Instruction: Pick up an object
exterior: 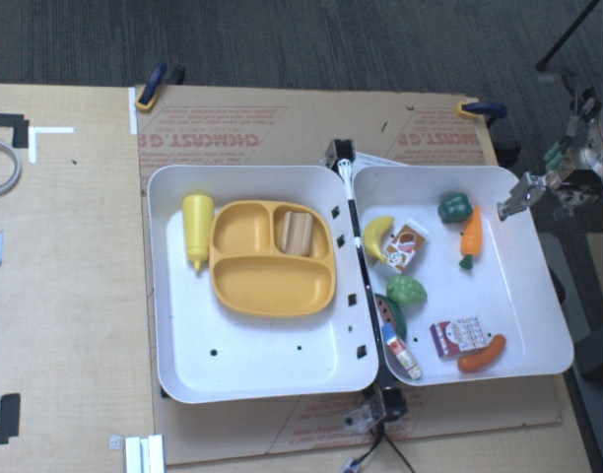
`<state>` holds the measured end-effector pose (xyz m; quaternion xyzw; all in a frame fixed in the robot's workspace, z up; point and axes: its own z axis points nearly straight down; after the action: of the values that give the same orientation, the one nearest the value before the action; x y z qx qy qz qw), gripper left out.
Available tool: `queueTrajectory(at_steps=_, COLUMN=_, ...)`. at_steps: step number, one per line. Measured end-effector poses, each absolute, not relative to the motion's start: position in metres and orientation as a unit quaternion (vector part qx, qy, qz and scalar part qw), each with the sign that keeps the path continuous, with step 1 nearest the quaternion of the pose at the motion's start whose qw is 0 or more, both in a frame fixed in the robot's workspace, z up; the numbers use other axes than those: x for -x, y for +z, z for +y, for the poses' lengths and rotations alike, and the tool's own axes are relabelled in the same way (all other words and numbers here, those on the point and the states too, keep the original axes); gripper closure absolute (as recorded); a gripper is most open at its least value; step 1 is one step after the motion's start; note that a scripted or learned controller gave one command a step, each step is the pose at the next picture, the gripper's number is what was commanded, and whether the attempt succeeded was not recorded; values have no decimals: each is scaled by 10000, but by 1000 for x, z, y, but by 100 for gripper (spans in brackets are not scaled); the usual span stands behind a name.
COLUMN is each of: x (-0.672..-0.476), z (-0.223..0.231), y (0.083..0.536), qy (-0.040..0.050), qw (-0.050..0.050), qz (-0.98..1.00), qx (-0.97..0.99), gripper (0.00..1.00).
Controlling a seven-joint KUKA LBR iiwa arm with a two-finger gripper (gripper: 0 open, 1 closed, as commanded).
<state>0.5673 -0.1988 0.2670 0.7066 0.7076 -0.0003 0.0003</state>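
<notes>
We see the gripper [514, 197] at the right bin's [534, 264] far right edge, above the rim; we cannot tell its state. Within that bin lie a carrot [470, 236], pepper [454, 206], banana [377, 236], broccoli [407, 290] and sausage [480, 354]. The left bin [252, 358] bears a yellow tray [272, 284] and bottle [196, 228].

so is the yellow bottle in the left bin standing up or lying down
Lying down. The yellow bottle shows its full length flat on the left bin floor, nozzle end toward the near side, right beside the yellow divided plate.
</notes>
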Motion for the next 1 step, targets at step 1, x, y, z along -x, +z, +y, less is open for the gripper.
queueTrajectory(at_steps=1, x=-621, z=-182, y=143, qy=-3, qw=0, qz=7140, qx=-7002, gripper=0)
